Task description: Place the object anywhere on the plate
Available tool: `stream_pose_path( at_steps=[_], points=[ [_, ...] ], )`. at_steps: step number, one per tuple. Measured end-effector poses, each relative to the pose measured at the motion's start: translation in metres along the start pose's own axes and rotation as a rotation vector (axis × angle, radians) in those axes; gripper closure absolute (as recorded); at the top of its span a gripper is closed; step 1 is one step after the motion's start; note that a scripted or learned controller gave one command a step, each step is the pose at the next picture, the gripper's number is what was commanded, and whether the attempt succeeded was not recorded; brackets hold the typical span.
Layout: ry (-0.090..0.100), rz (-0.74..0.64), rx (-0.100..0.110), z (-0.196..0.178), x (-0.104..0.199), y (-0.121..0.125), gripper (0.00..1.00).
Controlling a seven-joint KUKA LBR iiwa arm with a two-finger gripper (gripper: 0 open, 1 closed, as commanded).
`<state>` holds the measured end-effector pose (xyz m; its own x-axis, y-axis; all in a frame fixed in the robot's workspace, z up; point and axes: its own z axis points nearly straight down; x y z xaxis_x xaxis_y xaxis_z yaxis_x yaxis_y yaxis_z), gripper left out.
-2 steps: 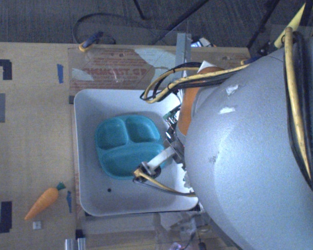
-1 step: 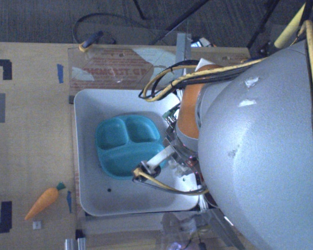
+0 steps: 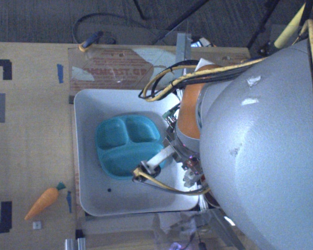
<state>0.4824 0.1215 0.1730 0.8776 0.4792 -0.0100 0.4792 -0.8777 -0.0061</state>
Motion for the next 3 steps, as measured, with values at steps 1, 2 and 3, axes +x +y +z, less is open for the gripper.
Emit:
stream_pose_path(
  at_steps=[1, 2, 3],
  points=[
    [-0.003, -0.004, 0.001, -0.0092, 0.0004, -0.0012, 1.0],
    [-0.004, -0.004, 0.002, -0.0092, 0.0005, -0.0018, 0.0],
    [-0.006, -0.008, 0.003, -0.0185, 0.001, -0.0029, 1.0]
  ],
)
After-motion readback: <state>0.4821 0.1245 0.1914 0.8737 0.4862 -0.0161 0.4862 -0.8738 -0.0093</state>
